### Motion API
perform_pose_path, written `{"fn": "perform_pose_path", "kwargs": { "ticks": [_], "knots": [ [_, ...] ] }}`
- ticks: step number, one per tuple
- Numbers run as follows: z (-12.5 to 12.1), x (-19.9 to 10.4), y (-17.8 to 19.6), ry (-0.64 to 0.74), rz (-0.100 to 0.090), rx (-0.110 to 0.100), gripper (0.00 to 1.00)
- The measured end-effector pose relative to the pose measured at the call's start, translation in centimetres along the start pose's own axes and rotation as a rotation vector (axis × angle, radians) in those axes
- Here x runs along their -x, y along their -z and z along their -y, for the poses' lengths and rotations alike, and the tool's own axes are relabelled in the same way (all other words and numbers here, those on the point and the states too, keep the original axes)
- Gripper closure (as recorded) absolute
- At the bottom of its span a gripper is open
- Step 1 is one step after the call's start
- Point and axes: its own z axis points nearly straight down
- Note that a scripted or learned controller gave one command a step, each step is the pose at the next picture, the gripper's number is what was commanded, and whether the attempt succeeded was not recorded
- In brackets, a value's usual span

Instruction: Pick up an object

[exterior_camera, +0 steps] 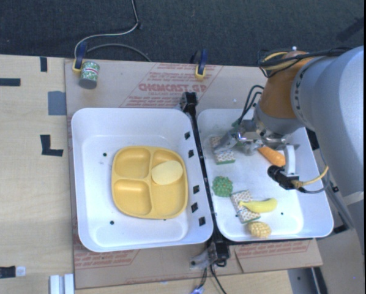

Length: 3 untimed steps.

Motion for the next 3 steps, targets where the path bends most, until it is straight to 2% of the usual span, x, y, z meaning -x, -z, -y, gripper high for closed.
{"fn": "perform_pose_path", "kwargs": {
  "ticks": [1,2,3],
  "knots": [
    [3.4,0.5,2.3,0.001,-0.004,-0.019,0.00],
    [0.2,-0.4,-0.2,0.003,-0.007,-0.013,0.00],
    [0.3,1.8,0.7,0.003,-0.005,-0.012,0.00]
  ]
}}
